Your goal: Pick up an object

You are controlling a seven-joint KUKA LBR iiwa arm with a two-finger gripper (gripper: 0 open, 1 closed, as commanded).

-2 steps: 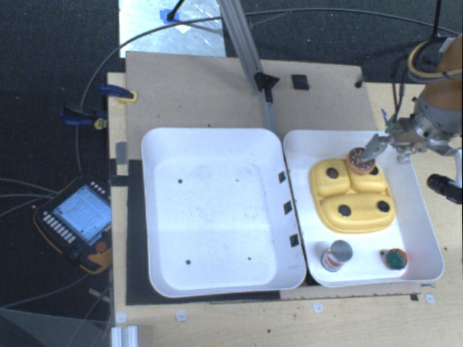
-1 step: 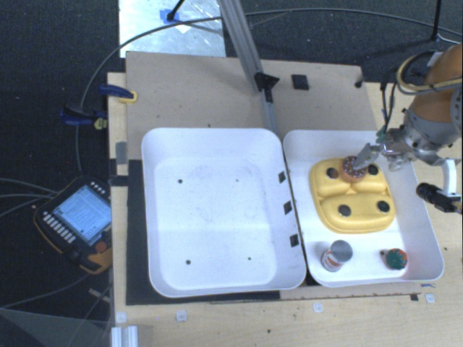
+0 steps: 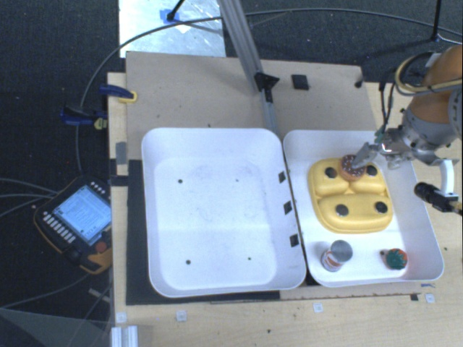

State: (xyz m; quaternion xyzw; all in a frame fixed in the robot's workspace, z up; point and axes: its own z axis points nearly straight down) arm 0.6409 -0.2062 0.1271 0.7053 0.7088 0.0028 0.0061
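A large yellow moulded object with dark round spots lies in the right bin. A small round brown and pink thing sits at its top edge. My gripper reaches in from the right, and its tip is right at that small round thing, over the yellow object's far end. Whether it grips anything is hidden at this scale. A small silver and red can and a small green and orange object rest near the bin's front wall.
The left bin stands beside the right one, joined by black clips. A metal pole slants across the back of the bench. A teach pendant lies on the floor at the left.
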